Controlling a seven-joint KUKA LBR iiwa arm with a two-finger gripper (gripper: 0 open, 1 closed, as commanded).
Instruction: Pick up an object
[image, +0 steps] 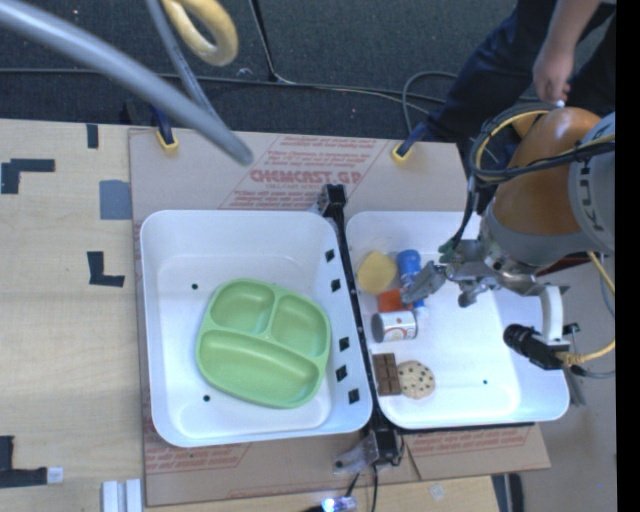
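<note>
- At the near edge of the tabletop, a dark clamp sits below the seam where the two white bins meet.
- The right bin carries, near its front left corner, a brown chocolate bar lying touching a round chocolate-chip cookie.
- Just behind those, a small can with a white-and-red label lies on its side, close to the bin's left wall.
- The left bin holds a green divided plate, which lies flat and fills most of the floor, tilted toward the near right corner.
- An orange block lies just behind the can, with a blue object beside it and a yellow rounded item nearer the left wall.
- The gripper reaches in from the right, its dark tip low over the blue object and the orange block; from this angle it cannot be told how far apart the fingers stand or whether anything lies between them.
- The grey arm with its orange band rises over the right bin's far right corner.
- Along the tabletop's far edge, two yellow clamps pin down a cardboard sheet with red lettering.
</note>
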